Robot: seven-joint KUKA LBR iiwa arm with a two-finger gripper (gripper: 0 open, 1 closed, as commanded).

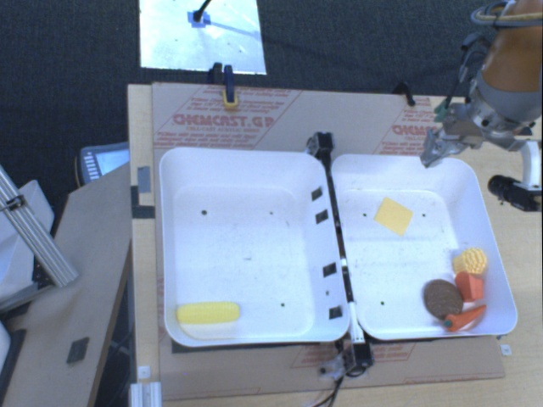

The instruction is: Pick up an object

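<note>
- The gripper (434, 153) hangs over the far rim of the right bin (488, 219), near its far right corner, with the grey arm (509, 66) and its orange band rising behind it to the right.
- Whether the jaws are open or closed cannot be told from this slant, and nothing can be seen between them.
- A flat yellow square piece (394, 215) lies on the right bin's floor, toward the far side and well apart from the other toys.
- In the right bin's near right corner sit a yellow corn-like piece (472, 260), an orange block (470, 286), a brown round disc (442, 298) and a carrot (467, 318), clustered and touching.
- The left bin (170, 227) holds a long yellow corn cob (208, 313) at its near left corner.
- Red lettering on the cardboard sheet (280, 117) under the bins reads "CHEMCAST GP", printed mirrored, once behind each bin.
- A shiny metal plate (200, 22) lies on the dark floor beyond the bench.
</note>
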